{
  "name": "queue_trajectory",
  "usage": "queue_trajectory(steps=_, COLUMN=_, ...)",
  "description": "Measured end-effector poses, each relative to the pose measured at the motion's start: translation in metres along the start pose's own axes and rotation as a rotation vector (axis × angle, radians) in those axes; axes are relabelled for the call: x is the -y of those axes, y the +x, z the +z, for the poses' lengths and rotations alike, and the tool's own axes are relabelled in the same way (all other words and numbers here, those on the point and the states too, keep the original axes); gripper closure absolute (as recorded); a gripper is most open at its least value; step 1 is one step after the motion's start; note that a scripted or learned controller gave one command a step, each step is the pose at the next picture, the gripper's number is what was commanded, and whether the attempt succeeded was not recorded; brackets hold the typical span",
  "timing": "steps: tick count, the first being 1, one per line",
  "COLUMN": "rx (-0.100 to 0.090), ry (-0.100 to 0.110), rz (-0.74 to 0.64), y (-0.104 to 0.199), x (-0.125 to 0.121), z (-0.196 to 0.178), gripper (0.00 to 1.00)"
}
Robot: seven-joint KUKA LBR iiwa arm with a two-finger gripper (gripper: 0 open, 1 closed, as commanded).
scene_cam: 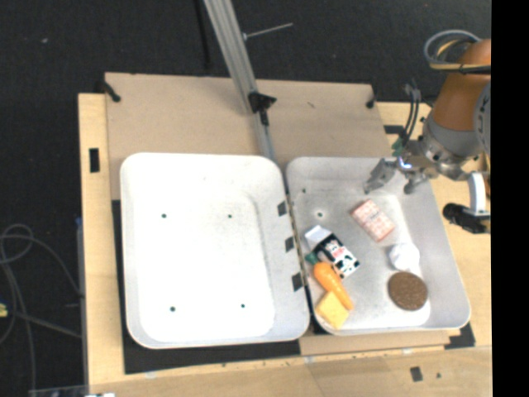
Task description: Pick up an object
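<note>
Grey arm [453, 131] we noted over the right bin [438, 246], gripper [395, 180] jaws spread wide and holding nothing, pink packet [372, 219] just below, carrot [331, 280] near the bin's left wall.

Arm [463, 98] cut off at right edge, orange carrot [329, 279] overlapping yellow block [334, 311] (partly hidden)
</note>
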State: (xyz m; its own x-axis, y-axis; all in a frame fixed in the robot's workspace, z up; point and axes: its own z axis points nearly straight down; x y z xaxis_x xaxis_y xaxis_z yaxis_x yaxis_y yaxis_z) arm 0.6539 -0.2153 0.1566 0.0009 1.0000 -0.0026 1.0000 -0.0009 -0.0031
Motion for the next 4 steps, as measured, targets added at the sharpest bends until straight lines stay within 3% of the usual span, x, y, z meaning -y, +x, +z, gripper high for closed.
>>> queue_trajectory(steps=1, rx=0.000, ry=-0.001, rz=0.001, y=-0.001, x=0.000, z=0.052, gripper=0.00)
queue_trajectory(steps=2, rx=0.004, ry=-0.010, rz=0.000, y=-0.002, x=-0.002, z=0.036, gripper=1.00)
queue_trajectory(steps=3, rx=0.000, ry=-0.012, rz=0.000, y=-0.004, x=-0.004, z=-0.030, gripper=1.00)
queue_trajectory(steps=4, rx=-0.001, ry=-0.009, rz=-0.003, y=-0.006, x=-0.005, z=-0.061, gripper=1.00)
